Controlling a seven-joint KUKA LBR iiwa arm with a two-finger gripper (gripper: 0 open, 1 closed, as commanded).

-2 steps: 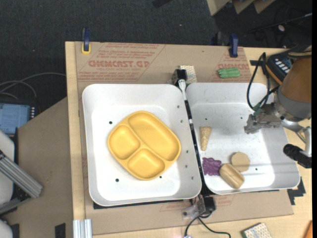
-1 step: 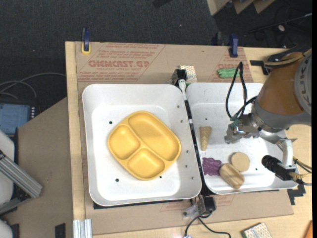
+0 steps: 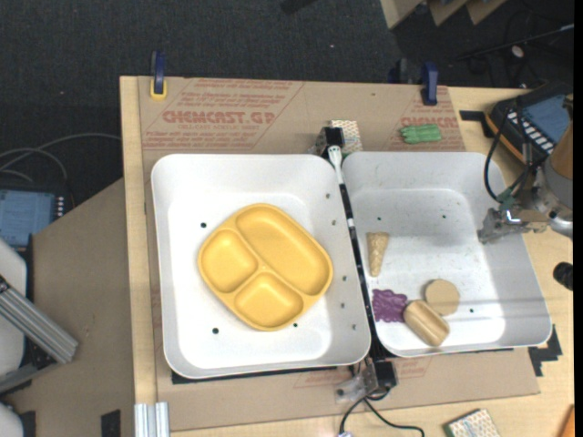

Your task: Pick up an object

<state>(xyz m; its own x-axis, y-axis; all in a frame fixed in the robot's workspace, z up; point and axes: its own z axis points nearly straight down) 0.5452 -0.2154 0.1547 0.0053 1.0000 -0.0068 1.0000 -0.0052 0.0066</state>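
The right bin holds a cream wedge near its left wall. A purple grape-like cluster, a tan round disc and a tan cylinder lie along its front. My gripper hangs over the bin's right rim, coming in from the right edge of the view. It is well to the right of the wedge and above the disc, apart from every object. Nothing is seen in its grasp.
The left bin carries a yellow divided plate. A green object lies on the brown board behind the right bin. Blue clamps hold the board's back edge. Cables and a dark device sit at far right.
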